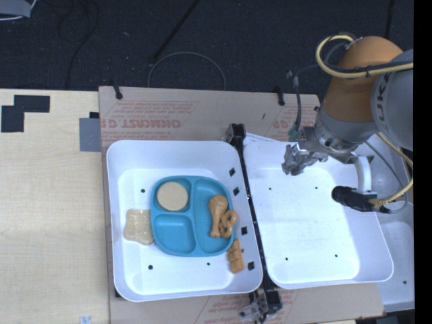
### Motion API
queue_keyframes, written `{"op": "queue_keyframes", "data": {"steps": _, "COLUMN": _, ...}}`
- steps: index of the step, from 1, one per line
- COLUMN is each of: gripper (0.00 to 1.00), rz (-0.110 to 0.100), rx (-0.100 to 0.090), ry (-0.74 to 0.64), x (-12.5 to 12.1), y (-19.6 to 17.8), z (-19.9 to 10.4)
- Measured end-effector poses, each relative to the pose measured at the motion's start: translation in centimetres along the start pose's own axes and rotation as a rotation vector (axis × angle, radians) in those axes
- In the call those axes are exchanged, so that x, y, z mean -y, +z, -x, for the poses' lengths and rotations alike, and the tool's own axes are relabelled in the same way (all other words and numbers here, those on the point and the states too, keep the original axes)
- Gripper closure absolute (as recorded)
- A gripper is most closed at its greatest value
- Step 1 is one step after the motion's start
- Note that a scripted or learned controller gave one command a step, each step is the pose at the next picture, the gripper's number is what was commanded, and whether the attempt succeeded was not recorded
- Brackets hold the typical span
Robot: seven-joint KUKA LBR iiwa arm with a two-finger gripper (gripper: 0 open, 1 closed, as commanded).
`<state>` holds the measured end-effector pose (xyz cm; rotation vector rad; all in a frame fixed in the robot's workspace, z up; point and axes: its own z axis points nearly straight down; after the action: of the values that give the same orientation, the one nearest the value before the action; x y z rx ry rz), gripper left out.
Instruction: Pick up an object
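Blue tray (177, 238), tan round biscuit (171, 196), golden-brown pretzel (222, 216), white bins (128, 174) — orange-banded grey arm (361, 79)

Both white bins (128, 181) are looking like smooth, faintly glossy plastic. The blue tray (182, 238) is showing matt plastic. Brown printed cardboard (169, 113) is lying beneath, beside pale wood-like bench (47, 201).

two white bins (128, 174) on cardboard sheet (169, 113), black cables (182, 63) behind.

Big grey robot arm (398, 93), round orange band on top, yellow cable looped over it, thin black wires hanging down, small grey metal end effector (295, 162), black knob sticking out
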<state>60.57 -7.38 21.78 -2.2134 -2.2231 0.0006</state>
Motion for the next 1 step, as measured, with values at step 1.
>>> {"op": "queue_keyframes", "data": {"steps": 1, "gripper": 1.0, "rz": -0.002, "rx": 0.001, "ry": 0.001, "x": 0.79, "y": 0.89, "z": -4.74}}
